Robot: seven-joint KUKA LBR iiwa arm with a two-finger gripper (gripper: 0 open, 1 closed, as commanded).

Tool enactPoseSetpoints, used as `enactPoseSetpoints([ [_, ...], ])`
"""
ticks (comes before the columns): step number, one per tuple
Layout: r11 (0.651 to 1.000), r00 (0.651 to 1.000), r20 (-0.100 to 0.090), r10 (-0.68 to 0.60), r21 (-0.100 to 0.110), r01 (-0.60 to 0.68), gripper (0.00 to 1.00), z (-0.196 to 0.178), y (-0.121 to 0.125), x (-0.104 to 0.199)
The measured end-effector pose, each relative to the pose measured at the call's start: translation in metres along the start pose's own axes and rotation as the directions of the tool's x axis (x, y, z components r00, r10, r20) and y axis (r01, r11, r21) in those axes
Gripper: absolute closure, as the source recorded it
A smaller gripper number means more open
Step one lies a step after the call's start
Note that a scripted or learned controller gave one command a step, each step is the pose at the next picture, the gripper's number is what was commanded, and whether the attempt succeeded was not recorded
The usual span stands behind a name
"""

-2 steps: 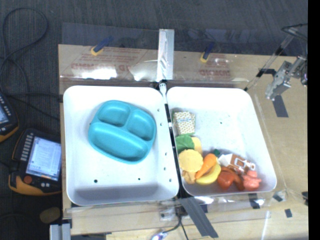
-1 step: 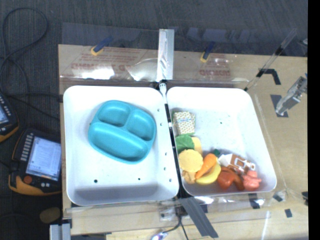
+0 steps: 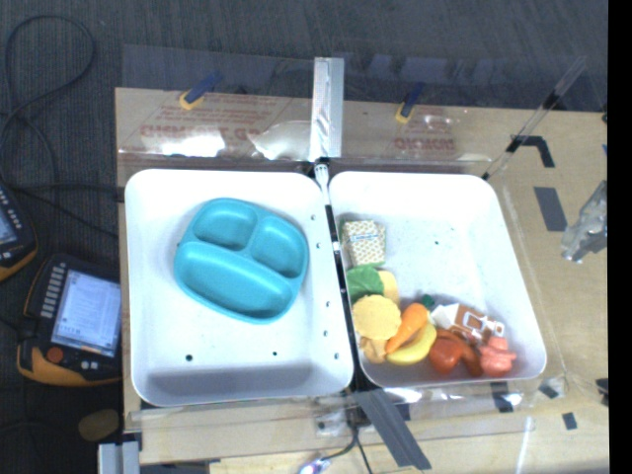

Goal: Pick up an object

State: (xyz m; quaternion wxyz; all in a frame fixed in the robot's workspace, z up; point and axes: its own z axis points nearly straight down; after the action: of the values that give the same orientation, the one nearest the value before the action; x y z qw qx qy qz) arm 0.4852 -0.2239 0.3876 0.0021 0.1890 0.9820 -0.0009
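Observation:
The right bin (image 3: 474,225) holds a pile of toy food along its left and front sides. A small patterned box (image 3: 362,241) lies at the top of the pile, with a green leafy piece (image 3: 363,279) and a round yellow piece (image 3: 376,316) below it. An orange carrot (image 3: 408,326) rests on a yellow banana (image 3: 417,349). A red tomato (image 3: 444,355), a white and brown piece (image 3: 470,319) and a pink piece (image 3: 498,356) fill the front right corner. My gripper (image 3: 584,227) shows as a pale grey shape at the right edge, outside the bin and well away from the toys.
The left bin (image 3: 158,363) holds a blue divided plate (image 3: 242,258). A ridge (image 3: 334,265) separates the two bins. A clear plastic wall stands behind them. Cables and a handheld pendant (image 3: 69,319) lie off the bench at the left.

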Motion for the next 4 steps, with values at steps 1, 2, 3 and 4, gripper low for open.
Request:
enactPoseSetpoints([
  [1,0.991,0.991,0.000,0.135,-0.001,-0.135,1.00,0.009,0.001,0.000],
  [2,0.972,0.972,0.000,-0.236,-0.001,0.236,1.00,0.025,0.001,0.000],
  [3,0.843,0.843,0.000,-0.538,-0.001,0.538,1.00,0.047,0.000,0.000],
  [4,0.717,0.717,-0.001,-0.697,-0.002,0.697,1.00,0.082,0.003,-0.006],
])
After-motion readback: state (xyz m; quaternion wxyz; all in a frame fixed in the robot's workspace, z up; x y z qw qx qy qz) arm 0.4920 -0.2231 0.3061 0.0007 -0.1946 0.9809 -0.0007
